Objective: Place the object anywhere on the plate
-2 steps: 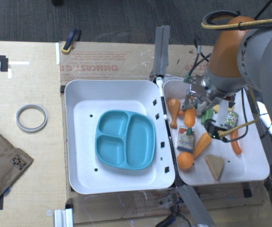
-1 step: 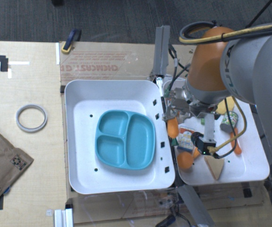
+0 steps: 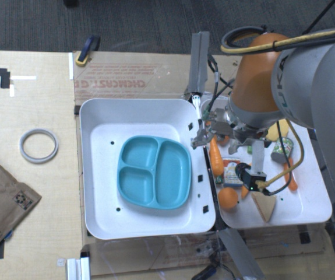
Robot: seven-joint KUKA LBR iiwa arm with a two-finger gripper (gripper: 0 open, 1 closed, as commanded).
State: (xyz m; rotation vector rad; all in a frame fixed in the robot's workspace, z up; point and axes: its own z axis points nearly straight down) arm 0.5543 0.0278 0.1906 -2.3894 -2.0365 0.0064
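Note:
A light-blue plate (image 3: 154,172) with three compartments lies in the middle of the left bin (image 3: 97,127), and its compartments hold nothing. The right bin (image 3: 313,206) holds several toy foods: an orange carrot (image 3: 215,157) by its left wall, an orange ball (image 3: 228,197), a tan wedge (image 3: 264,206) and a small printed packet (image 3: 231,174). My gripper (image 3: 232,146) hangs low over the left part of the right bin, just right of the carrot and above the packet. The arm's orange band (image 3: 257,80) and grey body hide much of that bin.
A yellow piece (image 3: 281,127), a grey-green piece (image 3: 282,150) and a thin orange piece (image 3: 292,178) lie at the right bin's far side. A tape ring (image 3: 39,145) and a brown bag (image 3: 1,206) lie on the bench to the left.

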